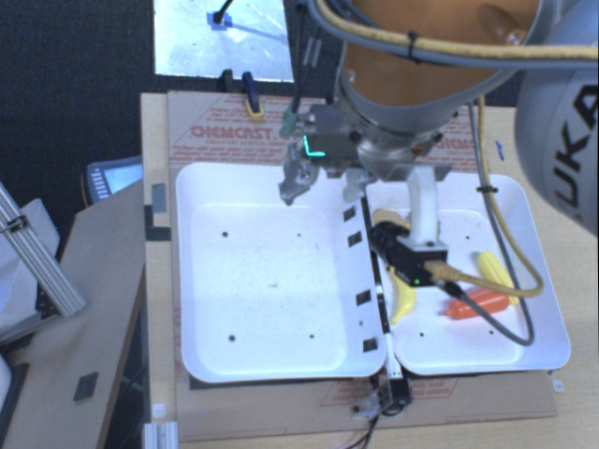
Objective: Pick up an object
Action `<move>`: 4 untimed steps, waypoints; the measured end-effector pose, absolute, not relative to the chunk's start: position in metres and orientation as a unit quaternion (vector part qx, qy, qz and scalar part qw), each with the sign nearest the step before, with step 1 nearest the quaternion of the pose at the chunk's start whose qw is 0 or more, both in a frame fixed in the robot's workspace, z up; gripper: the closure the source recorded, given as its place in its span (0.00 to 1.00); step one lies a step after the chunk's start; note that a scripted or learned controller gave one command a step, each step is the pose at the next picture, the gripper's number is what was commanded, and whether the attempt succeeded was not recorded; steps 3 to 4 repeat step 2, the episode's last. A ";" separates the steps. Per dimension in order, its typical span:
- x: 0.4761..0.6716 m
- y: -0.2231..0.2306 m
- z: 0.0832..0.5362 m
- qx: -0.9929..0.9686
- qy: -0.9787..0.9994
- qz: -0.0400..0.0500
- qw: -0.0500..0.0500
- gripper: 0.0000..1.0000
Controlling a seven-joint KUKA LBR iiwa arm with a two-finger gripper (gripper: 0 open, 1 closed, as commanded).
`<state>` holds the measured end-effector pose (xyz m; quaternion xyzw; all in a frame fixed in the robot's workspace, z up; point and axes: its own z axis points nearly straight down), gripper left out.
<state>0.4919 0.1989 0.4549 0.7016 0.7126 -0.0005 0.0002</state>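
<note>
Hovering at the 12 o'clock edge of the bins, the gripper [324,187] hung over the seam between them. Its two grey metal fingers [293,185] were spread apart with nothing between them.

Left bin [201,251]: a shallow tray of smooth white plastic with rounded corners, its floor showing a few small dark dots.

Right bin [468,349]: the same moulded white tray, and it carried every candidate for the pick. Nearest the gripper, at about 5 o'clock from it, lay a banana [405,302], yellow, glossy and curved. Its long axis ran roughly 12 to 6 o'clock beside the seam, and its middle was hidden behind robot parts. Further right, at about 4 o'clock from the gripper, lay a carrot [477,304], orange, smooth and tapered, lying close to 9 to 3 o'clock. Just beyond it, toward 3 o'clock, sat a corn cob [494,267], pale yellow and stubby, slanting from 10 to 4 o'clock. All three looked like light plastic toys, slick enough to slip.

The coming move probably turned on a short travel toward 5 o'clock and a descent, with the fingers closing across the banana's narrow width, 9 to 3 o'clock.
</note>
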 end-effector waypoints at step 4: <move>0.493 0.199 0.465 0.700 0.714 -0.001 0.000 0.00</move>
